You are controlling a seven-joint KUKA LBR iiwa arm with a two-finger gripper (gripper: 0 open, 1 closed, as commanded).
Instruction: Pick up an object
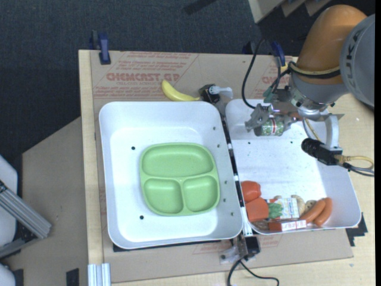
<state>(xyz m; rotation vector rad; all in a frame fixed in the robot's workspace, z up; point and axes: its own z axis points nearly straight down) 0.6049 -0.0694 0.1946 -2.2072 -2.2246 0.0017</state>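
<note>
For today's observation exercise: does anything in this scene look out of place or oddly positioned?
Yes. A yellow banana lies on the brown bench board, outside both bins, just behind the left white bin that holds the green divided plate. The other small items are crowded into the right white bin's near corner.

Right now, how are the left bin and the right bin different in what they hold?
The left bin holds one green divided plate, lying flat near its middle; the right bin holds several small red and orange food items crowded at its near edge. The gripper hangs over the right bin's far end, not over the left bin. Both bins are white and shallow.
</note>
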